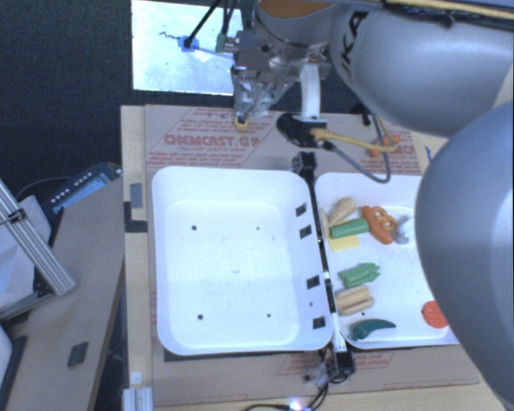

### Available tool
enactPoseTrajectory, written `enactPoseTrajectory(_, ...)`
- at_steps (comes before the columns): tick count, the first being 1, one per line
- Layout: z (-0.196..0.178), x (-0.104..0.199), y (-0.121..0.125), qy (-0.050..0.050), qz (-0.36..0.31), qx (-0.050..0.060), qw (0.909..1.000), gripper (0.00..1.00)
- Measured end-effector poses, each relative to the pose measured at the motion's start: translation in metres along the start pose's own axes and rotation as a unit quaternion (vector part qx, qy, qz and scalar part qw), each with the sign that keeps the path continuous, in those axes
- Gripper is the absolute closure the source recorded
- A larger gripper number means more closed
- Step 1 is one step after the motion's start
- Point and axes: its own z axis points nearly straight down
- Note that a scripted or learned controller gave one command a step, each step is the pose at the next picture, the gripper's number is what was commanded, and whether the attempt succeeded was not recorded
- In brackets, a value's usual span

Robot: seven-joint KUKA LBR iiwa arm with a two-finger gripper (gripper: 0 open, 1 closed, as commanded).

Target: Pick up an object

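1. Overhead, the gripper [242,112] hangs past the far edge of the left bin [173,241], above the cardboard; a small yellow piece [241,124] sits between its closed fingertips.
2. Toy foods lie in the right bin [405,333]: a corn cob [342,210], a green block [348,229], an orange carrot [377,222], a green pepper [358,274].

the arm [434,72] is smooth, rounded grey casing. an orange band [293,8] sits above its metal wrist. black letters mark the casing.
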Motion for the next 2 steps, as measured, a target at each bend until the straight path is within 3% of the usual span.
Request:
enactPoseTrajectory(1, 0.047, 0.036, -0.009, 0.000, -0.001, 0.003, 1.0000, 1.00)
enactPoseTrajectory(2, 0.001, 0.034, 0.000, 0.001, 0.000, -0.001, 1.0000, 1.00)
